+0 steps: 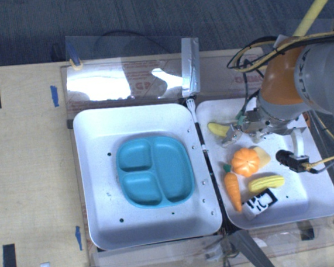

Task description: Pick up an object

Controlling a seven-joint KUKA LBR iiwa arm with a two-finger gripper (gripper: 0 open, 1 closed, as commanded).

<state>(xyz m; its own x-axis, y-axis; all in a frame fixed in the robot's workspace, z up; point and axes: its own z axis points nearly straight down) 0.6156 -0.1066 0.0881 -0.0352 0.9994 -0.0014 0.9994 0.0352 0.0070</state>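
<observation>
The right bin (pixel 323 200) holds several toy foods: a yellow banana (pixel 217 129) at its far left, an orange round fruit (pixel 245 161) in the middle, a carrot (pixel 233 190) and a yellow corn cob (pixel 266 182) nearer the front, and a black-and-white piece (pixel 260 202) at the front. My gripper (pixel 247 133) hangs over the bin's far half, just behind the orange fruit and to the right of the banana. It stands open with nothing between its fingers. The arm's wrist hides the bin's far right part.
The left bin (pixel 95 184) carries a blue divided plate (pixel 155 170) at its middle. A ridge (pixel 203 156) separates the two bins. A black plug with cables (pixel 293 160) hangs off the wrist over the right bin. A clear panel (pixel 127 81) stands behind the left bin.
</observation>
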